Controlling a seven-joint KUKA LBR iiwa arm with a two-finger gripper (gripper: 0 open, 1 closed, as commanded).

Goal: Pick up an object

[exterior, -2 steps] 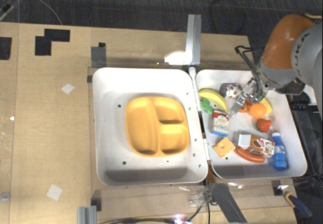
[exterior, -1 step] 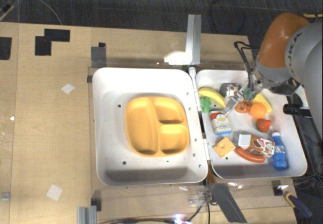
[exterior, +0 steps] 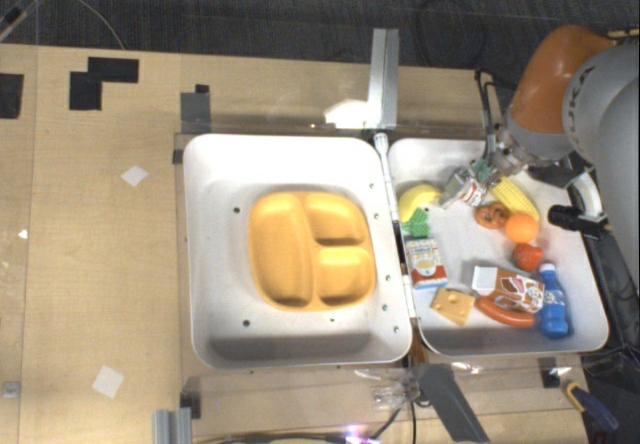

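My claw (exterior: 478, 179) hung over the right bin (exterior: 590, 327) | grip: could not tell | nearest: corn (exterior: 512, 196), lemon (exterior: 418, 199) | advice: descend straight, pinch one item.

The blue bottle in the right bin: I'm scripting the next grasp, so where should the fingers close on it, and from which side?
Probably the blue bottle is best gripped across its mid-body, coming straight down from above. It lies flat, long axis running toward the bin's near edge, white cap pointing away. The bin wall is close on its right and a snack packet on its left, so finger room looks tight.
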